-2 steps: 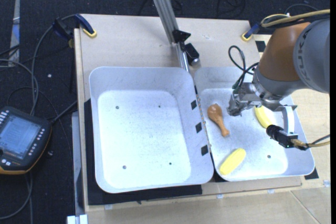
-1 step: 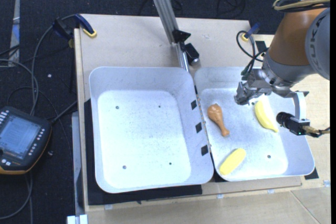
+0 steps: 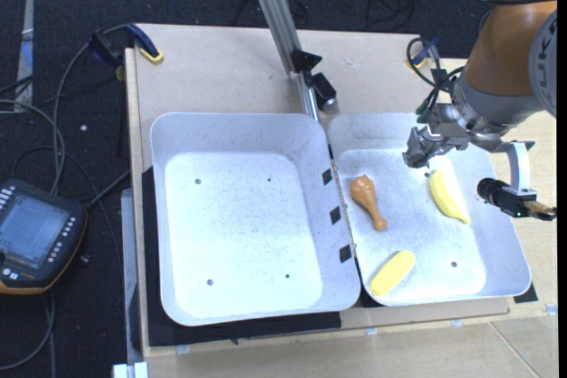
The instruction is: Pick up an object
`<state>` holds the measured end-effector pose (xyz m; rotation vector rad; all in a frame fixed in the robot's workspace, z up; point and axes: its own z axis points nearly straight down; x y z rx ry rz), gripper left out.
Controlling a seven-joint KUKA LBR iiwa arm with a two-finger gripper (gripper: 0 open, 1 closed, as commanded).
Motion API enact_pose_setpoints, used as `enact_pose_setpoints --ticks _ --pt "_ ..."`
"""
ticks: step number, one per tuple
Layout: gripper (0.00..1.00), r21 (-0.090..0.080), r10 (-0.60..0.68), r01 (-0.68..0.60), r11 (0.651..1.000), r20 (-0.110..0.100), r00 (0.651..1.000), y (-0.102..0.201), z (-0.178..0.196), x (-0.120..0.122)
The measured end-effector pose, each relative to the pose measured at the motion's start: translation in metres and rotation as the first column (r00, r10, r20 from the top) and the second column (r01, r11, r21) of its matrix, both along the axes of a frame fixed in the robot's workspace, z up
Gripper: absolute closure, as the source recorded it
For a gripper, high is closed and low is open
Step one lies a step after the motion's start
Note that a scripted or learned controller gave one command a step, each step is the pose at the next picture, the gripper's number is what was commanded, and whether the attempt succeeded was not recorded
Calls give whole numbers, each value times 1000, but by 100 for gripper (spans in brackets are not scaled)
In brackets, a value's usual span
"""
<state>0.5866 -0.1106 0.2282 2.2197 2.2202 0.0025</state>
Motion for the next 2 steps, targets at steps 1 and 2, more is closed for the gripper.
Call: enact_pose_setpoints --ticks 1,2 --pt "100 1 4 -4 1000 -3 1000 56 -6 -17" --pt "100 1 4 -4 1000 -4 1000 109 -13 -33"
